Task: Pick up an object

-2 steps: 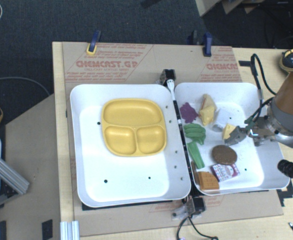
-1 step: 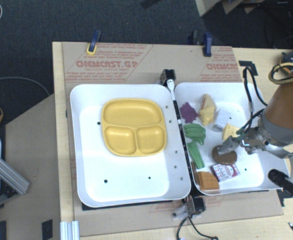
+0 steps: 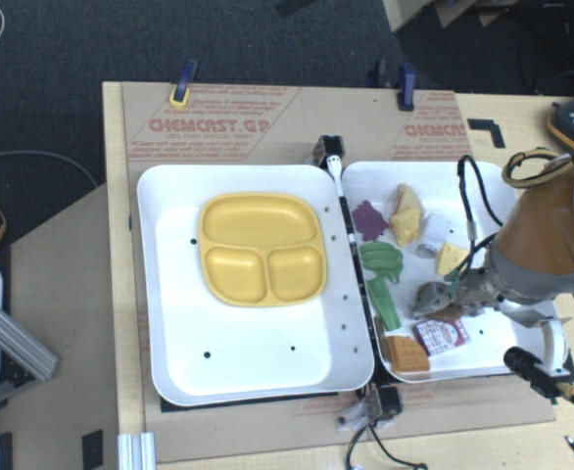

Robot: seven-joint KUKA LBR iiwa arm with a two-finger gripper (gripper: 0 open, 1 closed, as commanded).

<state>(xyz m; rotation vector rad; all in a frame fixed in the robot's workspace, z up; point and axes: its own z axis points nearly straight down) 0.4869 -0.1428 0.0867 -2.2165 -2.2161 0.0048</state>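
Camera view showed the left bin (image 3: pixel 169 262) holding a yellow divided tray (image 3: pixel 263 248), which lay flat toward that bin's upper half. The right bin (image 3: pixel 493 360) sat just beside it, and the arm (image 3: pixel 551 238) reached in over its right side, grey with an orange section. The gripper (image 3: pixel 444 300) was low over the middle of the right bin, among the objects; whether it grasped anything could not be told. A green toy (image 3: pixel 382 272) lay along the bin's left side, with a purple piece (image 3: pixel 369 219) above it and a pale yellow item (image 3: pixel 406 215) nearby. A red-and-white packet (image 3: pixel 441 337) lay just below the gripper, beside a brown cracker-like block (image 3: pixel 406 352).
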